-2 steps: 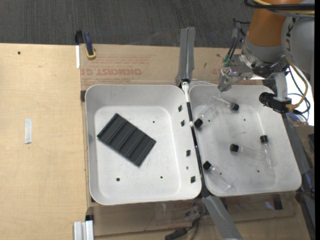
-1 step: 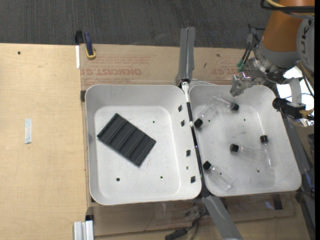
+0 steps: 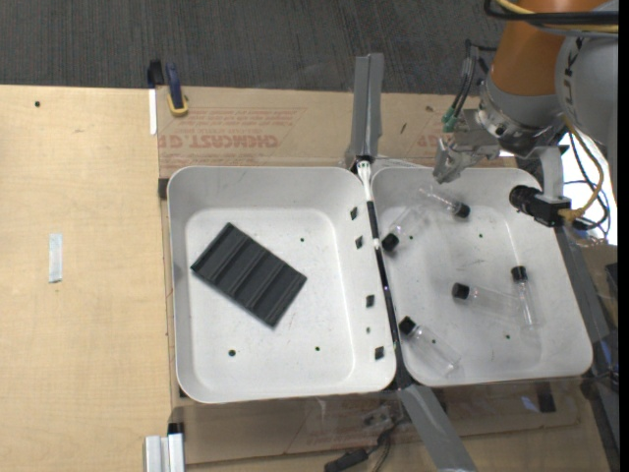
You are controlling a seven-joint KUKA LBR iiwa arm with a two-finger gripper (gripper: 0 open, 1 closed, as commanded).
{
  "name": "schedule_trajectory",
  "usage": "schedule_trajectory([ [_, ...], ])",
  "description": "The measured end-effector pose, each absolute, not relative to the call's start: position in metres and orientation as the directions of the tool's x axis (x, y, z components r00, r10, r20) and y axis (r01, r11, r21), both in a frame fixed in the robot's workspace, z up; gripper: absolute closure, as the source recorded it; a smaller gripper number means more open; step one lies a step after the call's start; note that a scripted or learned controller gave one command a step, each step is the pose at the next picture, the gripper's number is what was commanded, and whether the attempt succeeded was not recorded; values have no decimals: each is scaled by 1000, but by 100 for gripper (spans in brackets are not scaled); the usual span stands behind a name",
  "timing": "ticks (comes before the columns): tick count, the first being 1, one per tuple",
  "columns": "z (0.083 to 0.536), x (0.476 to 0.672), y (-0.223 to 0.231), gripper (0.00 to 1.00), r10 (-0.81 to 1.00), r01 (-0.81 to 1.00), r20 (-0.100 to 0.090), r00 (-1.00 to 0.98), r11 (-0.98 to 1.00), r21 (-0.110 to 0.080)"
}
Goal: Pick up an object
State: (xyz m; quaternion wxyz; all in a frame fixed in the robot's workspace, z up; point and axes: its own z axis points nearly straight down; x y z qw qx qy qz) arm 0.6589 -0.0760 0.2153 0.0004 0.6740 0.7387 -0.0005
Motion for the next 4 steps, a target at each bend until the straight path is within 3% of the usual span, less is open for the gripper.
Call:
schedule_trajectory([
  [1, 235, 659, -73, 100, 994, 994, -1, -105, 105, 1],
  [2, 211, 659, -88, 100, 986, 986, -2, -167, 167, -2],
  [3, 244, 659, -78, 100, 983, 983, -1, -182, 182, 0],
  [4, 247, 659, -76, 100, 979, 979, -2, -202, 202, 0],
])
